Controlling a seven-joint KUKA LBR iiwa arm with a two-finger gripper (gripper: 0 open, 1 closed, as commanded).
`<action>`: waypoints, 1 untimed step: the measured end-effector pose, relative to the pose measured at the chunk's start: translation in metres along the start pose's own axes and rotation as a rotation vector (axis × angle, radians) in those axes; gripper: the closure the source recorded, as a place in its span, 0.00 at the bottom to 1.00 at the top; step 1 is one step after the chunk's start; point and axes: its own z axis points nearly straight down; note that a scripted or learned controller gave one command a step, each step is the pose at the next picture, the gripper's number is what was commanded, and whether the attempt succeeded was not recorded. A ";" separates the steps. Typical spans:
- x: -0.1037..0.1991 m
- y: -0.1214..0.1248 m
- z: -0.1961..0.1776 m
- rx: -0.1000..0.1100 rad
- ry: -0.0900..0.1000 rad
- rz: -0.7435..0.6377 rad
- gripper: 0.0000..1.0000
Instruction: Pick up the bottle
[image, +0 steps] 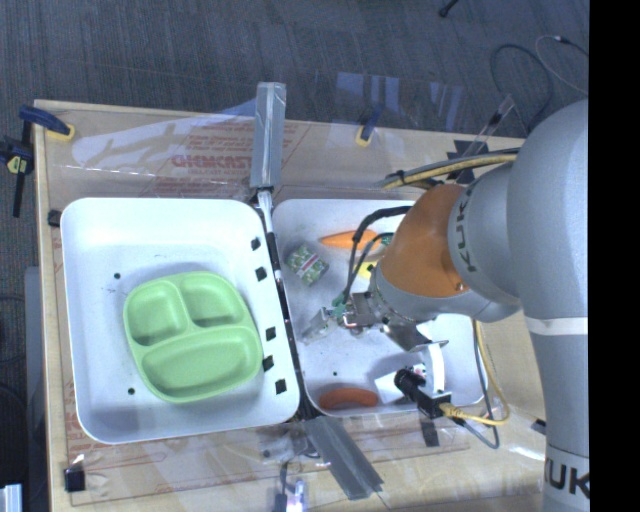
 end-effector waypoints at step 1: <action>-0.059 -0.019 -0.058 -0.005 -0.004 -0.399 0.00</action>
